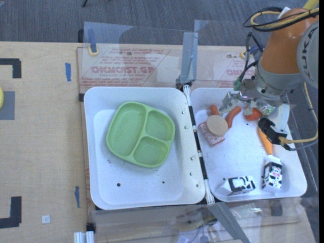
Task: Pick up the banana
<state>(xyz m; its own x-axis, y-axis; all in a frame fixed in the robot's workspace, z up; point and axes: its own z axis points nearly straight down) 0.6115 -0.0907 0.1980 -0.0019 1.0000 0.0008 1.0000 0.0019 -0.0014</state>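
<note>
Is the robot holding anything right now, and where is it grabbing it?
It cannot be told. The gripper hangs over the right bin, too hidden to see.

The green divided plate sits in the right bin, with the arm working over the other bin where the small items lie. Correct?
Not quite. The camera view shows the green divided plate in the left bin, not the right. The rest holds: the arm is over the right bin, where the small items lie.

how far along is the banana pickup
Done: the arm has reached the right bin, with the gripper low over the small items at its far end. In hand: nothing I can see held. Left: the whole pickup; I can't make out a banana among those items.
</note>
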